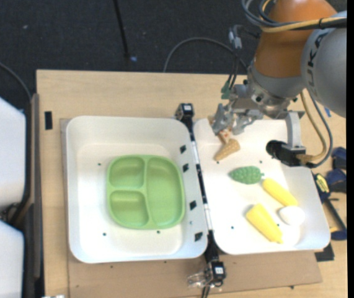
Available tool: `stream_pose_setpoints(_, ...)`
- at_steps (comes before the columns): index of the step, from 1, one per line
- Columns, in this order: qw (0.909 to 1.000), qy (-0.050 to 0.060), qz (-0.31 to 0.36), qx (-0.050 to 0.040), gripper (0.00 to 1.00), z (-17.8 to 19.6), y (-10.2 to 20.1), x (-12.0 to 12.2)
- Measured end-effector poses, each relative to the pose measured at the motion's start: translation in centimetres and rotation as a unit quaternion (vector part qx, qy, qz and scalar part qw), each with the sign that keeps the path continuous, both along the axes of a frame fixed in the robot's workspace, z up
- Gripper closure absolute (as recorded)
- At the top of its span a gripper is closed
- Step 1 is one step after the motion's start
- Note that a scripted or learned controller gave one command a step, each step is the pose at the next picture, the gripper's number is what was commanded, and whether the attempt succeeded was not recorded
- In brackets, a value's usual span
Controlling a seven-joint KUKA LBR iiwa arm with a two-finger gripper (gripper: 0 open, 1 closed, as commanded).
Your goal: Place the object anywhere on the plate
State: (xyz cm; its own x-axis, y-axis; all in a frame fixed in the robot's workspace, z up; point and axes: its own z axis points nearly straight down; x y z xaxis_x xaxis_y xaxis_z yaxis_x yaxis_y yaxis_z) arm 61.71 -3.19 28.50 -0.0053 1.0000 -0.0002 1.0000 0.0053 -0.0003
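Table [127,85]: a pale wooden top on a dark floor, carrying two shallow white bins side by side, with black cables trailing behind.
Left bin [84,241]: holds a green plate [146,191] with three compartments — nothing lies on it.
Right bin [313,228]: holds a tan wedge [227,148] near its back left corner, a green leafy piece [246,175] in the middle, and two yellow pieces, one [279,192] just right of the green piece and one [264,222] nearer the front, with a white egg [291,216] touching them.
Arm [288,36]: grey with an orange band, reaching in from the right over the back of the right bin.
Claw [226,126]: pointing down just above the tan wedge — whether its fingers are spread or closed cannot be told from here.
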Motion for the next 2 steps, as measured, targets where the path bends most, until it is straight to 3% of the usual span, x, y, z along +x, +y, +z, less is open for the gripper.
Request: stream_pose_setpoints(2, 1.0, 0.0, 0.001, 0.0004, 1.0, -0.5, 9.7, -5.1)
